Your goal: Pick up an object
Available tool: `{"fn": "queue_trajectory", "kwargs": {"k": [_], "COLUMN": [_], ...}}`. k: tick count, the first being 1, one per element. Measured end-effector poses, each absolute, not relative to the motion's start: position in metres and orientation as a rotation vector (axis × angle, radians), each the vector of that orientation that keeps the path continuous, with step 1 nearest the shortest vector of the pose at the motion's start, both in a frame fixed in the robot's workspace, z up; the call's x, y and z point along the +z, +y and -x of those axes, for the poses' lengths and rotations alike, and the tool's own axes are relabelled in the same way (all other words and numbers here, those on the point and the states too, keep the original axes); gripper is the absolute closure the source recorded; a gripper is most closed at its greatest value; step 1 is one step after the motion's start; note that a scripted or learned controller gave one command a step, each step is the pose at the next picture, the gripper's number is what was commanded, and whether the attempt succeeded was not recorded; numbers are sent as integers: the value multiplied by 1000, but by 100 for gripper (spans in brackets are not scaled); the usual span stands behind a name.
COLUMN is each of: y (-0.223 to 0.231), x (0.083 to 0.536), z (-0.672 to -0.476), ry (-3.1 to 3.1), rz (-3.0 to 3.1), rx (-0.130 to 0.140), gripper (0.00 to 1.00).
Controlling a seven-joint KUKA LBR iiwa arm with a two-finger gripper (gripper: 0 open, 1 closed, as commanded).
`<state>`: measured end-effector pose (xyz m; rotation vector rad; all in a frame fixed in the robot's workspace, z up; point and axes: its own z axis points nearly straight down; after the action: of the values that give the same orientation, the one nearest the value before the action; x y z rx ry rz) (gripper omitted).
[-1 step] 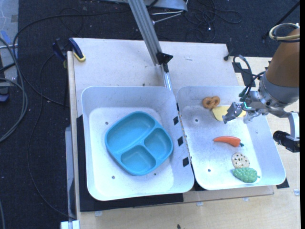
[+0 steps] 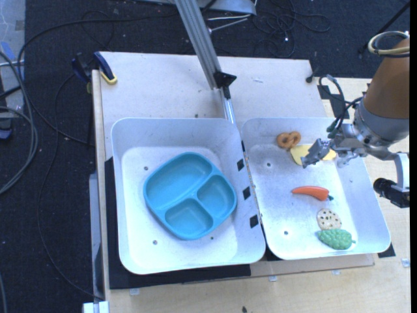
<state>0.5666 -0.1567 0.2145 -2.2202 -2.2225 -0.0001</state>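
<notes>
In the right bin [image 2: 365, 204] lie a brown pretzel [image 2: 288, 139], a pale yellow piece [image 2: 300, 154], an orange carrot [image 2: 311, 192], a speckled cookie [image 2: 328, 219] and a green lumpy vegetable [image 2: 336, 238]. My gripper [image 2: 330, 156] hangs low over the right end of the yellow piece, near the bin's back. Its two dark fingers stand apart, one on each side of that end, and yellow shows between them. The piece rests on the bin floor, not lifted.
The left bin [image 2: 130, 175] holds a blue three-compartment tray [image 2: 189, 194]. A slanted metal pole [image 2: 202, 38] reaches down to the divider between the bins. Cables run over the dark floor beyond the bench.
</notes>
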Motion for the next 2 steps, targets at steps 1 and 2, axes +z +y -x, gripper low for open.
{"fn": "queue_trajectory", "kwargs": {"k": [1, 2], "y": [-159, -161], "x": [163, 118], "z": [-576, -569], "ry": [-2219, -2217], "rz": [2220, 2220], "rx": [5, 5], "gripper": [0, 0]}}
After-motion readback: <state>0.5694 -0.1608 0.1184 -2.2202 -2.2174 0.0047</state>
